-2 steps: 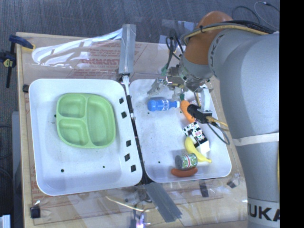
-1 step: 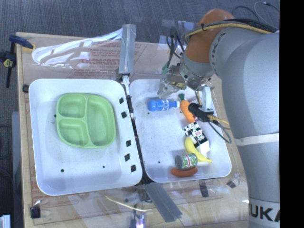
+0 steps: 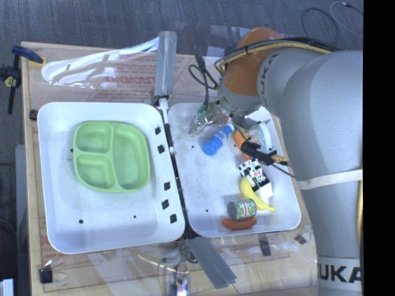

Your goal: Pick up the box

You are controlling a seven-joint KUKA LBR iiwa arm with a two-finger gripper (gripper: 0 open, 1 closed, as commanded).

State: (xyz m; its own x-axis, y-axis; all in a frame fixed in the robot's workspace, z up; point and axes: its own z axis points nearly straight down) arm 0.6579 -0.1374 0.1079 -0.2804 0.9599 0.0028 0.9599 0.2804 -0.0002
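The gripper (image 3: pixel 203 121) hangs low over the upper part of the right bin (image 3: pixel 197 184), and its fingers are too small and cluttered in this view to say whether they are spread or closed — nothing can be seen held between them. Just beside it, toward the arm, lies a blue bottle (image 3: pixel 216 142). The box (image 3: pixel 254 174), white with a black-and-white pattern, sits well away from the gripper, further down the bin and toward the arm side, touching or nearly touching a banana (image 3: pixel 254 197); a small can (image 3: pixel 242 209) and a sausage-like piece (image 3: pixel 239 224) lie beyond that. The main risk, as I judge it, is crowding — a descent on the box could catch the banana and shove both aside. Closing where it hangs now would more likely take the bottle.
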